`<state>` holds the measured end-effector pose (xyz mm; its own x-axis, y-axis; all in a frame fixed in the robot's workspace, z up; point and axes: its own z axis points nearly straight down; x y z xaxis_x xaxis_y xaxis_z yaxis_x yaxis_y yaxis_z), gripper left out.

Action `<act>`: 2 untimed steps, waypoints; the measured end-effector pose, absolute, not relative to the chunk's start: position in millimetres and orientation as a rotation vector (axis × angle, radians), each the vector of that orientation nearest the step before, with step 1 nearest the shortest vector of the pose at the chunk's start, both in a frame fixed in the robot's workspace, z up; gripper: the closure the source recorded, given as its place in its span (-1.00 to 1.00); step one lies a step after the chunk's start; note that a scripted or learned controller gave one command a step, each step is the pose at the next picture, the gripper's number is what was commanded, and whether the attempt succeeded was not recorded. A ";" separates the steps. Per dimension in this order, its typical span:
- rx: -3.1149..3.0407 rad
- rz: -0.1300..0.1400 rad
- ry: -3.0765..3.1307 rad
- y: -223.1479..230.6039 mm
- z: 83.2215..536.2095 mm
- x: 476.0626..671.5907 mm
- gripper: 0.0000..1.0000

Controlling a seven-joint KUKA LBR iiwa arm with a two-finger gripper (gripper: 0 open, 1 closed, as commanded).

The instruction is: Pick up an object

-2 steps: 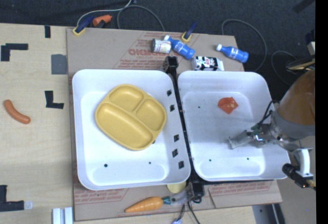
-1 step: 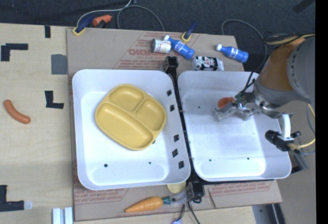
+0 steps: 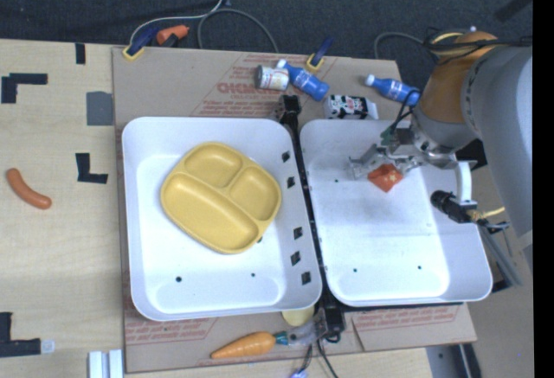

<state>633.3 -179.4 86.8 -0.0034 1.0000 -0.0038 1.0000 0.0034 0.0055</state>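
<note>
step: grasp try | end effector (image 3: 378, 162) over right bin (image 3: 381, 272), touching red block (image 3: 385, 178); grip: cannot tell | next: confirm hold, lift

We see the gripper (image 3: 374, 162) hiding the red object's (image 3: 385, 178) top, the arm (image 3: 493, 99) cut off at the right edge.

Yellow plate (image 3: 222, 196), white bins (image 3: 143, 221), red object (image 3: 385, 178), orange carrot (image 3: 242, 346)
</note>
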 end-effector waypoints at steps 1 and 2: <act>2.211 0.003 2.218 -180.0 97.6 632.5 1.00; 2.216 0.002 2.217 -143.3 87.7 603.9 1.00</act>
